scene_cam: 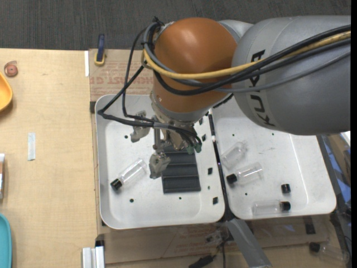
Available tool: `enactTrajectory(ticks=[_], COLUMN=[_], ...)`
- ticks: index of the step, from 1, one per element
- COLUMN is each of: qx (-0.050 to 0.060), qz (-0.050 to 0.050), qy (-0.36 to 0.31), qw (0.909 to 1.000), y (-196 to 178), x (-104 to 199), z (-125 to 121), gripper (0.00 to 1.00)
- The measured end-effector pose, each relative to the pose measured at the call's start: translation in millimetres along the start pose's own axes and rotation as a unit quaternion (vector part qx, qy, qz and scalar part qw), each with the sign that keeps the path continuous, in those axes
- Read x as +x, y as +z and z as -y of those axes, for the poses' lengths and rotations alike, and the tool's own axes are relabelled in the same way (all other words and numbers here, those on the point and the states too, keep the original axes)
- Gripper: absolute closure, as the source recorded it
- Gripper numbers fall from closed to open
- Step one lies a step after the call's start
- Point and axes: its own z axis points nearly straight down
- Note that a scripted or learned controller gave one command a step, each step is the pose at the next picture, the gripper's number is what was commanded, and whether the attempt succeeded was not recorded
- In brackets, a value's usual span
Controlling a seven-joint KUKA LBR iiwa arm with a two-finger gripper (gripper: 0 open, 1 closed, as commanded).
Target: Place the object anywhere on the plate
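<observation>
Nearest you, right of and below the gripper [159, 165], a clear vial [270, 207] lies at the right bin's [312, 205] front edge, with a loose black cap [285, 188] just behind it. In the left bin [111, 211], a capped vial [127, 175] lies tilted just left of the gripper, apart from it. A ribbed black slab [181, 173] lies flat against the gripper's right side. You cannot tell whether the gripper is clenched or released; nothing shows in its grasp. Further right, two more vials [245, 175] lie in the right bin. The orange band [192, 54] looms behind.
</observation>
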Motion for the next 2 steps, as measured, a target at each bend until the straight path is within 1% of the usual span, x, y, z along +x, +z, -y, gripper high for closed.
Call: enactTrajectory(ticks=[1, 2], qx=[-0.001, -0.001], qz=[0.001, 0.001], qy=[0.002, 0.002], qw=[1.0000, 1.0000], y=[-8.8, -8.7], x=[-1.2, -1.2], z=[0.9, 1.3], gripper=[1.00, 0.00])
